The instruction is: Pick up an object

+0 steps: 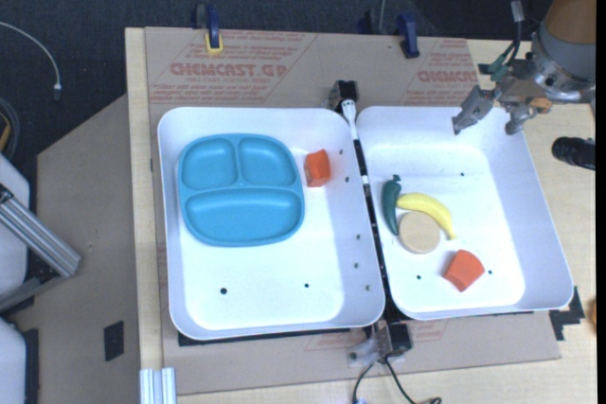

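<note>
From the camera view I am at the approach step: nothing has been picked, and my gripper (491, 116) hangs over the far right corner of the right bin (530, 203), above its floor and apart from everything lying in it. My two fingers are spread wide, one tip to the left and one to the right, with bare white bin showing between them, so I have hold of nothing.

The things I could take lie together toward the near middle of that bin. A yellow banana (428, 211) lies across the far edge of a round tan disc (419, 233), touching it; a green pepper (391, 204) lies just left of both, close against the bin's left wall. A red block (464, 270) sits nearer and to the right, a little apart from the disc. In the left bin (256, 298) a blue divided plate (242, 188) rests at the far left, with an orange block (318, 167) just beside its right rim.

As I judge it, my next move calls for travelling nearward and left, choosing one piece, and lowering with my fingers astride it. The red block looks the easiest, since it stands free of its neighbours.

My arm comes in from the far right, wrist bent down over the bin corner
</note>
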Motion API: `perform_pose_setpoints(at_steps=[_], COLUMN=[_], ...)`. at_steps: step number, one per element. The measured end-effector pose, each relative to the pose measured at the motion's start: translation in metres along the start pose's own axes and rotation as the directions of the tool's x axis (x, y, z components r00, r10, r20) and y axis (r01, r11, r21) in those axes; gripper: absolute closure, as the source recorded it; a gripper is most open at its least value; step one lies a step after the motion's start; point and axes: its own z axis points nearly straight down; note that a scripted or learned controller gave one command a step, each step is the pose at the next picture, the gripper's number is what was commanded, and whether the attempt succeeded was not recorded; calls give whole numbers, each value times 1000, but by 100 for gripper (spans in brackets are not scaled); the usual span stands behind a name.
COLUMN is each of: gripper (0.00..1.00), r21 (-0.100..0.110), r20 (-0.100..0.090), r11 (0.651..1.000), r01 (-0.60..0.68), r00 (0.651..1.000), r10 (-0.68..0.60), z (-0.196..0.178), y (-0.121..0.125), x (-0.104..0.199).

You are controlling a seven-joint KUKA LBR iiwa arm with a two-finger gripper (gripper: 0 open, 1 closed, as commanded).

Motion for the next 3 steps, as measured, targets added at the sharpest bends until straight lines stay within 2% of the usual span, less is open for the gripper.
perform_pose_setpoints(at_steps=[1,3], gripper=[0,0], r21=[-14,-7], r20=[2,1], r11=[1000,1000], r01=[3,2], r00=[1000,1000], r10=[-3,-2], z=[-8,100], y=[2,-11], x=[1,-9])
